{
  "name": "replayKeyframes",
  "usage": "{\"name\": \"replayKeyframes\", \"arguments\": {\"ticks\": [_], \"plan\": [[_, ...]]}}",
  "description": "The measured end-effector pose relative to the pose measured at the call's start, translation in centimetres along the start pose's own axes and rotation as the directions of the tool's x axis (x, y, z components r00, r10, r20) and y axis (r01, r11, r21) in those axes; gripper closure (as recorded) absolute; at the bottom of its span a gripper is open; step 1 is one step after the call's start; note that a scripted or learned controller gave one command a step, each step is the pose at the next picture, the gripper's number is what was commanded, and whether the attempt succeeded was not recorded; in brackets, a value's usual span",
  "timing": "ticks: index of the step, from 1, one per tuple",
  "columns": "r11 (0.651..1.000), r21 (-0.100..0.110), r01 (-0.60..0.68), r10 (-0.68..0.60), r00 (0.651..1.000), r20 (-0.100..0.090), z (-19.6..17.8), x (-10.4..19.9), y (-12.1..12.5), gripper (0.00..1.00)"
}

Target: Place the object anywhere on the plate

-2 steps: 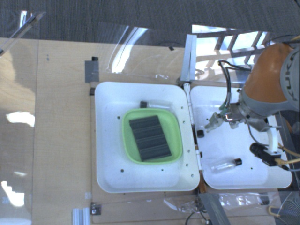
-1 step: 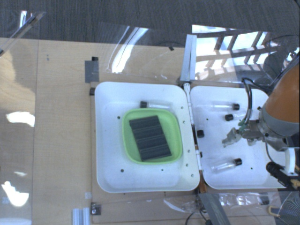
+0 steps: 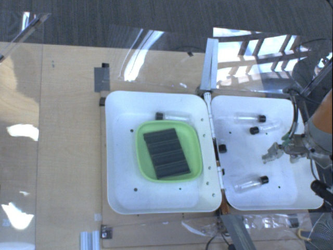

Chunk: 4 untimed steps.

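Currently positioned over the right shallow white bin [image 3: 291, 105]: two-finger metal gripper [image 3: 271, 154], fingers apart, gripping nothing. Nearby on the bin floor: clear black-capped plastic tube [image 3: 251, 182]. In the left bin: square green plate [image 3: 169, 150] bearing a dark ribbed block [image 3: 166, 153].

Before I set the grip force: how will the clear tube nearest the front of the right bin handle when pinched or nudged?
The clear tube lies on its side and looks round, so a nudge would probably roll it. Its see-through wall looks smooth, likely slippery and perhaps breakable. It seems light, with the black cap end slightly heavier.
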State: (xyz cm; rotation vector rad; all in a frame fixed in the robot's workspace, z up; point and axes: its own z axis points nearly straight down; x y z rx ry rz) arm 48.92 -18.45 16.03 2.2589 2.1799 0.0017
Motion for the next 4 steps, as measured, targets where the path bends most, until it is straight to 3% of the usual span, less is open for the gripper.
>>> {"name": "replayKeyframes", "arguments": {"ticks": [1, 2, 4], "plan": [[0.995, -0.001, -0.099, 0.099, 0.995, 0.001, -6.1, -2.1, 0.1, 0.0], [0.975, -0.003, -0.223, 0.223, 0.975, 0.002, -12.9, -1.8, 0.2, 0.0], [0.927, -0.006, -0.374, 0.374, 0.927, 0.003, -22.5, -1.3, 0.2, 0.0]]}}
